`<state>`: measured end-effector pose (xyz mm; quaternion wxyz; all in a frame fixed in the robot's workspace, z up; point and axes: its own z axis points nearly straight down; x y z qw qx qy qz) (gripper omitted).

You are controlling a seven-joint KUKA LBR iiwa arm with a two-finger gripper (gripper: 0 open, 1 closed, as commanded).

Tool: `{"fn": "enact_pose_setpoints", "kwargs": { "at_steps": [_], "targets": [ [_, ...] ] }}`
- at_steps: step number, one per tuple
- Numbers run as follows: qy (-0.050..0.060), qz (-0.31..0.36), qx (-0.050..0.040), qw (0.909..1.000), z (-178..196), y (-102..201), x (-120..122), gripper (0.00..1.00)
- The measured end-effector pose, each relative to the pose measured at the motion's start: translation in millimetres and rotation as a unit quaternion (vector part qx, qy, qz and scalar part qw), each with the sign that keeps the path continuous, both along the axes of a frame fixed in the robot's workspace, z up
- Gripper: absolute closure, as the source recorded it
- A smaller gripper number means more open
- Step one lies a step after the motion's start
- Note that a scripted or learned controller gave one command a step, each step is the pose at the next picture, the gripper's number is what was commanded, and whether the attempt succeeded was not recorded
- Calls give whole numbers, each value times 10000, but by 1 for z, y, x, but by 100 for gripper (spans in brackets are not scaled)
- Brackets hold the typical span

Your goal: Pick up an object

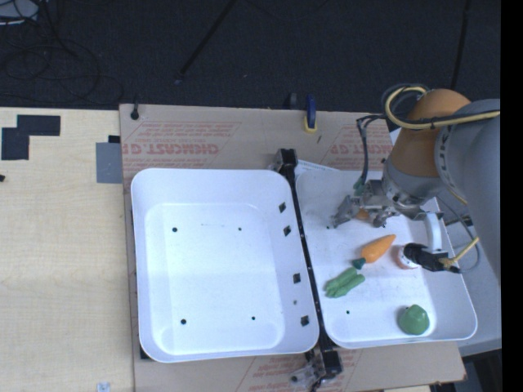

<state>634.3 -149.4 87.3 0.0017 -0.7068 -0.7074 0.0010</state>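
We see the gripper (353, 211) low in the right bin (458, 333), near its far end, with nothing visible between its tips. Whether it is spread or pressed together we cannot tell from this slanted view. The candidates for picking lie nearer the camera: a toy carrot (377, 249) just below the gripper, a green pea pod (345, 282) beside the divider, a green round piece (414, 319) in the near corner, and a small red-and-white item (406, 257) partly hidden by the wrist cabling. The left bin (147, 219) sits alongside on the desk (57, 260).

The risks, as we judge them — the carrot lies tilted and tapers, so a closing gripper could squeeze it sideways and out. The gripper is apart from every object, so a close here would catch nothing. The dangling cable (445, 260) hangs close to the red-and-white item and could drag it.
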Motion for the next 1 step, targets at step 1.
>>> {"fn": "enact_pose_setpoints", "kwargs": {
  "at_steps": [1],
  "targets": [
    [-8,2,-2,10000,78,64,9,0]
  ]
}}
